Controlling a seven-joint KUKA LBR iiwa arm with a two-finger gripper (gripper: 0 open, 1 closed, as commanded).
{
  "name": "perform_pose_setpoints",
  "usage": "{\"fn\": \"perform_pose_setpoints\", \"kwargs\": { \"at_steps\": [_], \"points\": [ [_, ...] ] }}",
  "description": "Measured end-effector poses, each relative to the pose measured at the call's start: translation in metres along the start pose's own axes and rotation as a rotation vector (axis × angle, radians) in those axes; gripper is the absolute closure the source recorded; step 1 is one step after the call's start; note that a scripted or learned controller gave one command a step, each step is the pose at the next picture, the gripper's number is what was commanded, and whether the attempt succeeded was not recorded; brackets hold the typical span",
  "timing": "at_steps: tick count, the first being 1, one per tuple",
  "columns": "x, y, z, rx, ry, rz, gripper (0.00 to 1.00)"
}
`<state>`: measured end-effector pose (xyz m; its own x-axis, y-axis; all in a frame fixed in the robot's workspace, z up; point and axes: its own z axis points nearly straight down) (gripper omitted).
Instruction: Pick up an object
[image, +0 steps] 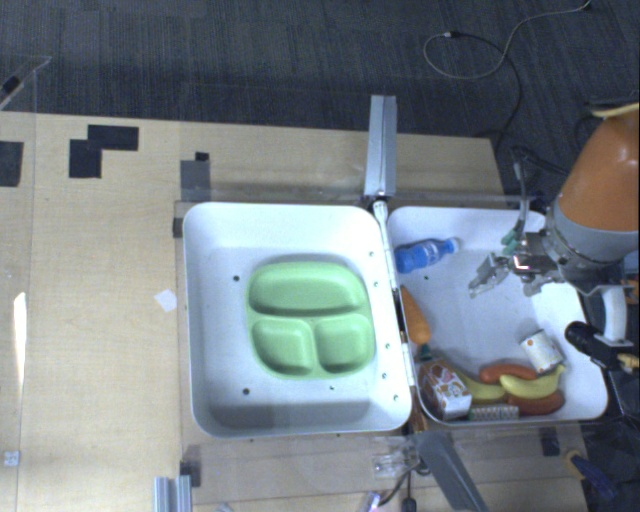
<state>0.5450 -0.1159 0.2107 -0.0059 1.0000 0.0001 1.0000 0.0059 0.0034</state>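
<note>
From the overhead camera: the end effector (497, 274) hangs over the right bin (470, 225), at about two o'clock in the frame, fingers spread wide with nothing between them. Bare bin floor sits under it. The bottle (424, 253) lies toward nine o'clock of it, near the divider; banana (532, 381), cup (542, 351) and snack pack (446, 390) crowd the bin's six o'clock edge. In the left bin, a green tray (310, 317). Risk as I see it: closing here grabs air, and the round bottle could roll off a pinch.

bins (210, 330): glossy white plastic | tray (310, 317): matt green plastic | bench (90, 300): pale wood
</note>
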Motion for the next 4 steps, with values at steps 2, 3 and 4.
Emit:
{"fn": "perform_pose_setpoints", "kwargs": {
  "at_steps": [2, 3, 4],
  "points": [
    [0.021, -0.028, -0.107, -0.003, -0.001, 0.039, 1.00],
    [0.022, -0.026, -0.118, -0.008, -0.002, 0.032, 1.00],
    [0.023, -0.024, -0.130, -0.013, -0.002, 0.024, 1.00]
  ]
}}
